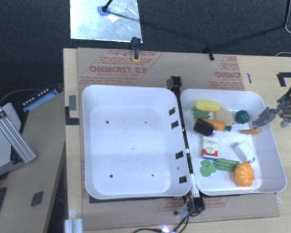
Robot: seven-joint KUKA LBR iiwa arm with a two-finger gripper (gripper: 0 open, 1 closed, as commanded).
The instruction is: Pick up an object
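While the gripper (267, 116) hung at the right edge of the frame, over the right bin's (277, 171) far rim, whether it was parted or clenched could not be told. The toys lay crowded in that bin: a corn cob (207, 105), a green ball (242, 116), a small carton (210, 148) and an orange pumpkin (244, 174). Packed so tightly, a descent risked nudging neighbours or glancing off the round ball.
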